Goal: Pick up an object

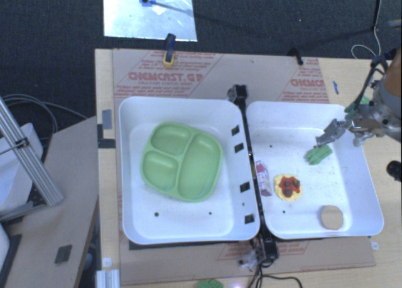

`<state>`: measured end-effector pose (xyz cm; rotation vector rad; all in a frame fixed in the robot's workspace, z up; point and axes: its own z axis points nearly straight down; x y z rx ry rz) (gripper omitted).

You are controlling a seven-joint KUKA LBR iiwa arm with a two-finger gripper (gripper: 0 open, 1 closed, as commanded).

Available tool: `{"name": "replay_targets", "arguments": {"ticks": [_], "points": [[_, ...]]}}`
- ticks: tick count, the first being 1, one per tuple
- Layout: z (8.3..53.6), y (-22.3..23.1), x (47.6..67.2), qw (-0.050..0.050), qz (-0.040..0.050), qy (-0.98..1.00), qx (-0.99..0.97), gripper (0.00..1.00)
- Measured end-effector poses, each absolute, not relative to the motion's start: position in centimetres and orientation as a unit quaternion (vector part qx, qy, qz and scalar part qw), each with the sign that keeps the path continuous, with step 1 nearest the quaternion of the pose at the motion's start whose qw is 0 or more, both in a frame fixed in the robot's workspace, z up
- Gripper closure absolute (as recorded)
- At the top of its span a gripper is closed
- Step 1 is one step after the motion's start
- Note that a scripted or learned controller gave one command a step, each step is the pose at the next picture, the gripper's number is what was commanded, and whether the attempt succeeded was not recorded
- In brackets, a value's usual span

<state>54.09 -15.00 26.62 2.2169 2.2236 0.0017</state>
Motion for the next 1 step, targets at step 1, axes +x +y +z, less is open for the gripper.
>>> {"name": "replay_targets", "arguments": {"ticks": [1], "points": [[18.12, -19.60, 60.12, 0.002, -0.0001, 0.707, 0.707, 0.00]]}}
